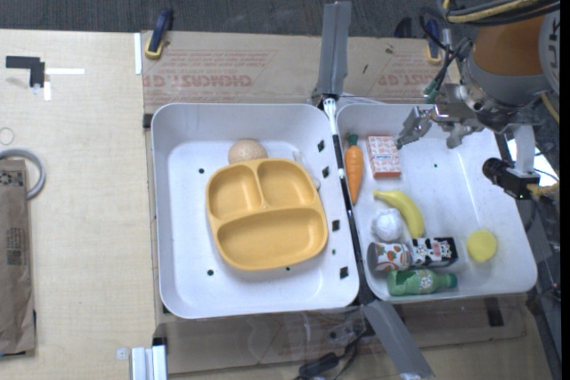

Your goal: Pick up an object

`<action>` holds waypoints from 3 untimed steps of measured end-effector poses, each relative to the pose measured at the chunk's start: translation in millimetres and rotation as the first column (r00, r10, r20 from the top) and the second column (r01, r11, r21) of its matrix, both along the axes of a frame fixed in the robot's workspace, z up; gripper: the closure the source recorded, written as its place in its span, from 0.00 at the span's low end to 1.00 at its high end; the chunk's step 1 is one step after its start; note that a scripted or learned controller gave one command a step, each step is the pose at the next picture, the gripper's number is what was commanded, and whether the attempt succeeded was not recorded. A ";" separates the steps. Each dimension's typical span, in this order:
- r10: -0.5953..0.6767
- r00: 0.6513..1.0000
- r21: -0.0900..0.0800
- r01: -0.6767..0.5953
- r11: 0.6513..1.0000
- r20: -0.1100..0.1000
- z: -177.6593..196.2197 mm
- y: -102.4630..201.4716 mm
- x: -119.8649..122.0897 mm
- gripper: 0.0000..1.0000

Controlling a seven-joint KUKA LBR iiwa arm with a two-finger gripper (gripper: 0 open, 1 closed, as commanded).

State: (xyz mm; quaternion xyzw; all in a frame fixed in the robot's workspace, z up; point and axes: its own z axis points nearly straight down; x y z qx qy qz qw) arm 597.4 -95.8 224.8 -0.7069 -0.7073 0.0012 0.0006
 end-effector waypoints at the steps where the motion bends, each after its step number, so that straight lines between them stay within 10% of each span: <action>1: -0.076 0.997 -0.001 0.076 0.997 0.001 -20.9 13.6 51.4 0.00; 2: -0.051 0.999 0.000 0.051 0.999 0.000 -106.3 -3.9 0.9 0.00; 3: -0.141 0.990 -0.001 0.141 0.990 0.002 -33.1 5.2 19.7 0.00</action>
